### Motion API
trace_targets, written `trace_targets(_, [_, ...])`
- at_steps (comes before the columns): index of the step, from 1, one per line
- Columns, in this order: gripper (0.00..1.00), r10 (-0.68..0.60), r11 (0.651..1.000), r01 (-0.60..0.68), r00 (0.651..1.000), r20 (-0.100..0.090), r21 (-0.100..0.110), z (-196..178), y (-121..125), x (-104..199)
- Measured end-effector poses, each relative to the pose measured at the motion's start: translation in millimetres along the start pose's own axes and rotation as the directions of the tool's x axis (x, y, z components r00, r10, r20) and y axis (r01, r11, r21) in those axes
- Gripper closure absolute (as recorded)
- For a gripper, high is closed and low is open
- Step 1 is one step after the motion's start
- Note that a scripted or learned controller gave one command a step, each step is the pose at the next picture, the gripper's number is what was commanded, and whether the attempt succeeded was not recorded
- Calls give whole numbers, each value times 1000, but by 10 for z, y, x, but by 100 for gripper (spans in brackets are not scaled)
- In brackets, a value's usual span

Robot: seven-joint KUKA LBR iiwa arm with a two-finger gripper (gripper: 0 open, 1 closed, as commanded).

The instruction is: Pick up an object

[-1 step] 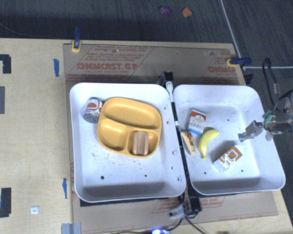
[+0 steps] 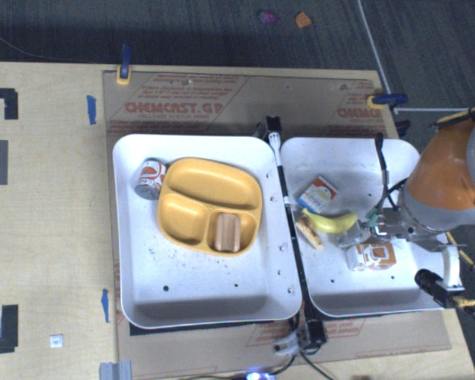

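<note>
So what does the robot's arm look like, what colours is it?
The arm is grey with a big rounded orange band above the wrist. Black cables run along it, and a black knob-like part sticks out lower down. Its end effector looks like small silvery metal with a bit of green.

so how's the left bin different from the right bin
The left bin holds a yellow divided tray and a small can; the right bin holds a banana and small packets. The arm reaches over the right bin, not the left bin. Both are shallow, white and sit side by side.
</note>
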State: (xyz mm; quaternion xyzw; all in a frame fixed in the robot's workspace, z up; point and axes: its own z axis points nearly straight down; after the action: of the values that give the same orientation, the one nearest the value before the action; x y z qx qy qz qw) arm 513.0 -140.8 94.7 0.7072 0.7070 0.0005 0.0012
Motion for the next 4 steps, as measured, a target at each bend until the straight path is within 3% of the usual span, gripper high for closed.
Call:
trace_targets(1, [100,1,1000,-1,1000,1,-2,-98,4,-1])
trace_targets(2, [100,-1,1000,1,1000,-1,1,-901,-329,781])
trace_targets(3, [0,0,1000,0,1000,-1,1,-901,-330,776])
trace_targets(4, [0,1,1000,-1,1000,-1,4,-41,-202,349])
